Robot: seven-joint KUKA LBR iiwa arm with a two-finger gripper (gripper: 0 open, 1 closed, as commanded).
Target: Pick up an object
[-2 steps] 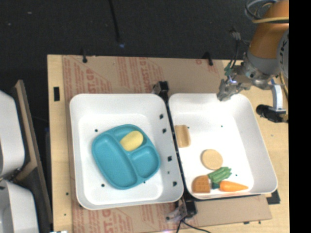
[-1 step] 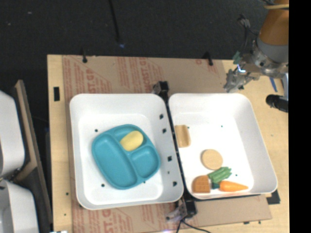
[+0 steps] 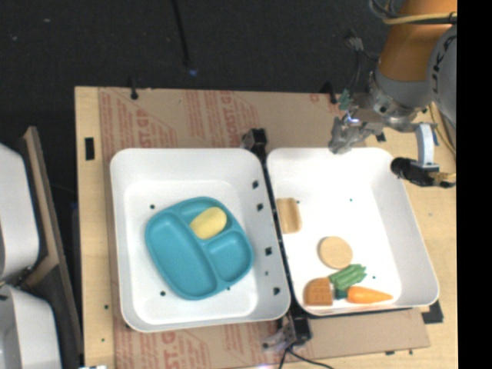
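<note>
My gripper (image 3: pixel 344 140) hangs above the far rim of the right bin (image 3: pixel 392 198), near its back edge, with nothing seen between its fingers. In that bin lie a tan rectangular block (image 3: pixel 288 214) by the left wall, a round tan biscuit (image 3: pixel 335 252), a green vegetable (image 3: pixel 348 275), an orange carrot (image 3: pixel 369 295) and a brown bread piece (image 3: pixel 317 292) in the front corner. The left bin (image 3: pixel 131 198) holds a blue divided plate (image 3: pixel 198 246) with a yellow lemon-like piece (image 3: pixel 207 222) on it.
Both bins rest on a cardboard sheet (image 3: pixel 177 118) over the bench. A black clip (image 3: pixel 254 138) sits between the bins at the back. A black part (image 3: pixel 415 171) juts over the right bin's right rim. White objects (image 3: pixel 15 229) stand at the far left.
</note>
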